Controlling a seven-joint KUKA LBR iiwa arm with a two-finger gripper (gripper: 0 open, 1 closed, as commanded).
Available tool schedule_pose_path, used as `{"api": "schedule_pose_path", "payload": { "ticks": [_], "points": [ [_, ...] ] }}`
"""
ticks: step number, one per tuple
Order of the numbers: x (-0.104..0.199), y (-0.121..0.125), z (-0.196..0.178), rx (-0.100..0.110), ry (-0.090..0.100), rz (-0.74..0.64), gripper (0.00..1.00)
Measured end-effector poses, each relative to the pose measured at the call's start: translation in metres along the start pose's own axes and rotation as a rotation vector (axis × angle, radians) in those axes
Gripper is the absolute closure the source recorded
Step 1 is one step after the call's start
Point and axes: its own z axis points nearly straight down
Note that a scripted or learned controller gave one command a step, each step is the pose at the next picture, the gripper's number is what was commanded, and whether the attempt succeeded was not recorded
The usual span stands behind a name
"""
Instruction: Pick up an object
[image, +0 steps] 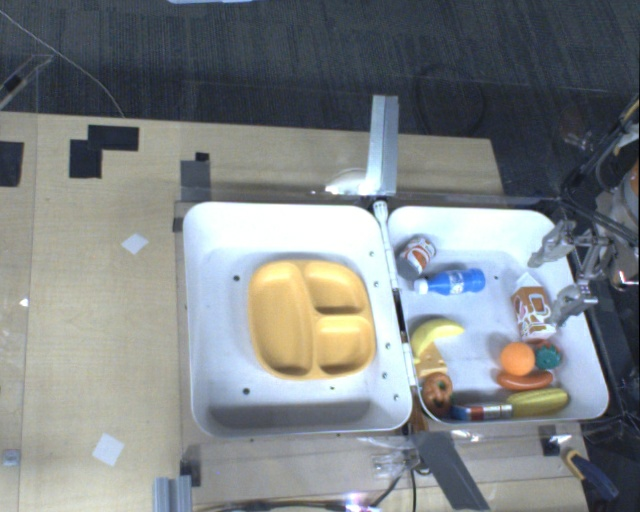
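Progress looks close to nil from where I stand: nothing has been lifted, and every object lies in the bins.

Nearest, along the bottom of the right bin (600, 400), a marker (478, 411) and a yellow-green pickle-shaped toy (538, 402) lie end to end against the front wall. A small round toy with a face (436, 385) sits at the lower left corner of that bin. Just above these rest an orange (517, 358) on a red piece (524, 380), with a teal ball (547, 357) touching them on the right. A banana (433, 335) lies left of centre.

Farther up, a juice can (532, 311) stands tilted near the right wall, a blue bottle (452, 282) lies on its side, and a small can (417, 254) sits at the upper left corner.

The left bin (215, 300) holds a yellow divided tray (310, 318) in its middle.

The gripper (572, 270) hangs at the right edge of the frame, over the right bin's rim, just beside the juice can. Its fingers appear spread, with nothing between them.

My guess is that the whole pick is left: descend, close on something, lift. The juice can is the closest candidate.
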Motion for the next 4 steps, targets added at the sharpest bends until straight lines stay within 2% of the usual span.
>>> {"api": "schedule_pose_path", "payload": {
  "ticks": [1,2,3,4],
  "points": [
    [0.01,-0.023,0.134,0.0,0.008,0.389,0.0],
    [0.009,-0.028,0.176,0.002,-0.006,0.27,0.0],
    [-0.065,-0.025,0.178,-0.003,-0.002,0.578,0.0],
    [-0.119,-0.021,0.178,0.001,0.007,0.662,0.0]
  ]
}}
